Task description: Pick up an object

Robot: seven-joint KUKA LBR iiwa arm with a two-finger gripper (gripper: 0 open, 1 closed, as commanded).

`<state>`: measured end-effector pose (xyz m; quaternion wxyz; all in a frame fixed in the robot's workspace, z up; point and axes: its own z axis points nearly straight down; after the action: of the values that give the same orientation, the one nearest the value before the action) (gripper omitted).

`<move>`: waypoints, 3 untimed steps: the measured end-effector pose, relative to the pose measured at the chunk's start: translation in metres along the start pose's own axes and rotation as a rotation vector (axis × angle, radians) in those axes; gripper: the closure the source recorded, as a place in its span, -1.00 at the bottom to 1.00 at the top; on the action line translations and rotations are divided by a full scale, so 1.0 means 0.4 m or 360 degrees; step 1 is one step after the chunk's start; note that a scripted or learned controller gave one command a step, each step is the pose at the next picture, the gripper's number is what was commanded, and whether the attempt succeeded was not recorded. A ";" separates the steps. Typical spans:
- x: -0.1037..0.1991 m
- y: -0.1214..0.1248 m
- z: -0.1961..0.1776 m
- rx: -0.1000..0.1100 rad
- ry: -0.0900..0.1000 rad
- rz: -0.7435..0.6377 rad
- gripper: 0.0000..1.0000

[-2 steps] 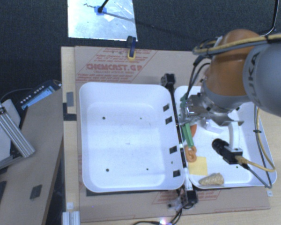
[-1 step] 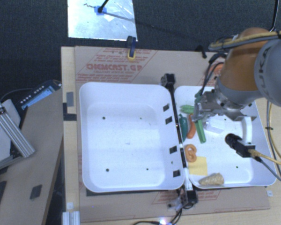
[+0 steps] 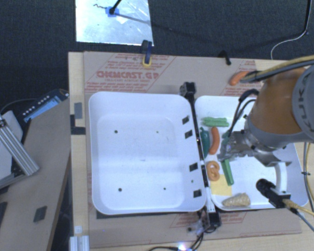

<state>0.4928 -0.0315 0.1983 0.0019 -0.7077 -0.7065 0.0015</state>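
Clearance is tight in the right bin [image 3: 298, 192]: the arm [image 3: 280, 109] overhangs its middle, and the gripper [image 3: 231, 146] sits low near the divider edge. Whether the fingers are open or closed, I cannot tell. Just beside the gripper lie an orange sausage-shaped piece [image 3: 214, 139], a green strip [image 3: 227, 172], an orange ring [image 3: 213, 168], a green pod [image 3: 215, 122] and a tan lump [image 3: 236, 200]. The left bin [image 3: 141, 150] shows bare white floor.
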 end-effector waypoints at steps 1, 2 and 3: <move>0.017 -0.014 -0.083 -0.0015 -0.0001 -0.0009 1.00; 0.085 -0.012 -0.479 -0.0040 0.0003 -0.0015 1.00; 0.258 0.039 -0.277 0.0000 0.0001 -0.0018 1.00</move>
<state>0.5089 0.0717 0.3089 0.0023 -0.7037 -0.7105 0.0012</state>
